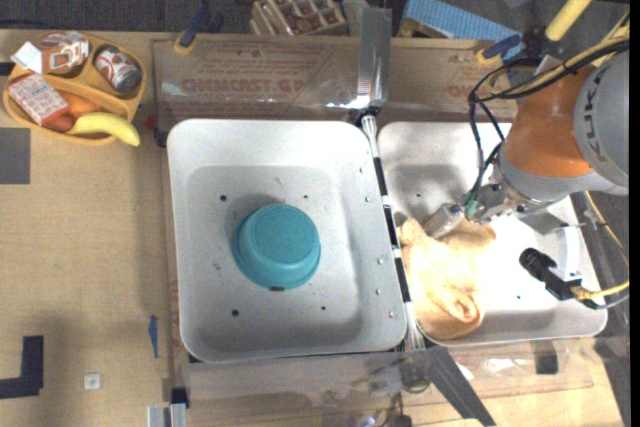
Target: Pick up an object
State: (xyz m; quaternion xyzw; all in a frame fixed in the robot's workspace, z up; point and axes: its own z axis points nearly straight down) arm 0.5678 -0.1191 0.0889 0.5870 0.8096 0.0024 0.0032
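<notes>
A pale yellow-orange cloth (445,280) lies crumpled in the right bin (430,160), against its left wall and reaching toward the front edge. My gripper (452,214) is low over the cloth's upper edge, right at the fabric, with the orange-banded arm (548,135) coming in from the right. A teal bowl (278,245) rests upside down in the middle of the left bin (200,165), well away from the gripper.
A yellow tray (20,105) with a banana and packaged snacks sits on the bench at the far left. A cardboard strip (260,85) runs behind both bins. Cables hang near the arm at the right.
</notes>
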